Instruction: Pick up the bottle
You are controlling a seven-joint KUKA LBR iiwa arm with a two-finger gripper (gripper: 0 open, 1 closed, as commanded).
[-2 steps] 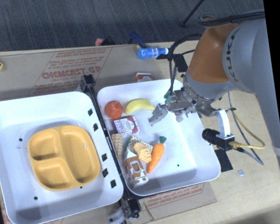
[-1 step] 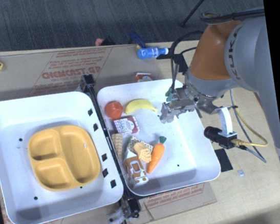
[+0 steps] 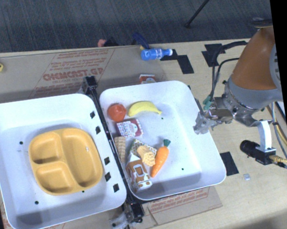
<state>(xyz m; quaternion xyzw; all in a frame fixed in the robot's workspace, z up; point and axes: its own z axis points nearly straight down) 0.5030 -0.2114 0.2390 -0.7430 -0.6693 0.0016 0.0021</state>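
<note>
The bottle [image 3: 139, 171] is small, with a brown and white label. It lies in the front left part of the right bin [image 3: 191, 171], against the carrot [image 3: 160, 159] and a waffle-patterned piece [image 3: 145, 153]. My gripper [image 3: 203, 122] hangs over the right rim of that bin, well to the right of the bottle and apart from it. Nothing shows in the gripper. The orange band of the arm [image 3: 256, 66] is at the right.
A tomato [image 3: 116, 111], a banana [image 3: 143, 108] and a red packet [image 3: 128, 127] lie at the back of the right bin. The left bin [image 3: 3, 131] holds a yellow divided plate [image 3: 65, 160]. A blue object [image 3: 152, 54] lies behind the bins. Black cables run at the right.
</note>
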